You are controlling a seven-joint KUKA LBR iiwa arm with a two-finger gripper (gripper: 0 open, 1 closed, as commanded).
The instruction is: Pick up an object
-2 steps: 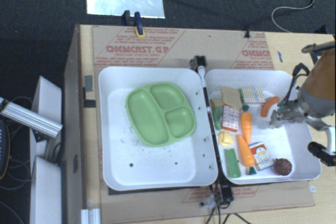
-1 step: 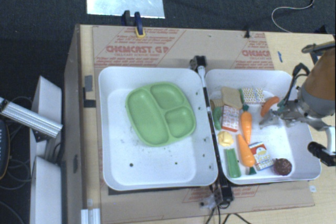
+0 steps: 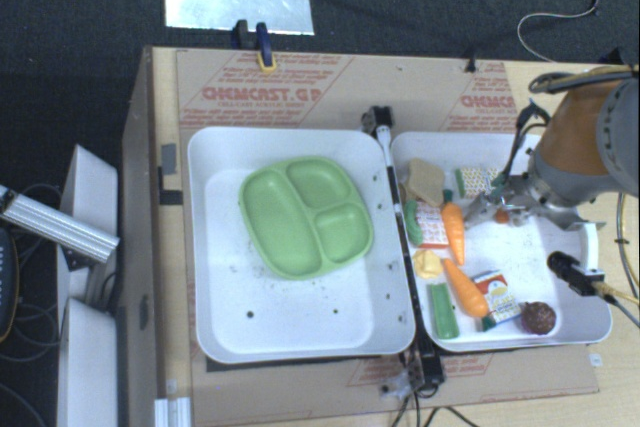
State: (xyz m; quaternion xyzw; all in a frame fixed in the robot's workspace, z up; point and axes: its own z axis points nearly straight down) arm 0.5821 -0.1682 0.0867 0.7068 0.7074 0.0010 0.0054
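Note:
The right bin (image 3: 585,330) holds several toy foods. A tan bread slice (image 3: 425,180) lies at its back left, with a dotted green-white packet (image 3: 474,180) beside it. An orange carrot (image 3: 454,230) rests against a red-and-white card (image 3: 431,227). A second carrot (image 3: 467,288), a yellow piece (image 3: 428,263), a green stick (image 3: 443,309), a small carton (image 3: 499,297) and a brown ball (image 3: 538,317) lie toward the front. My gripper (image 3: 494,207) hangs low over the bin's middle, just right of the first carrot and in front of the packet. Nothing shows in its grip.
The left bin (image 3: 215,315) carries a green divided plate (image 3: 305,217). A black divider clamp (image 3: 379,122) sits between the bins. The arm's orange band (image 3: 575,135) and grey wrist cover the right bin's back right. A black attachment (image 3: 572,273) juts over that bin's right wall.

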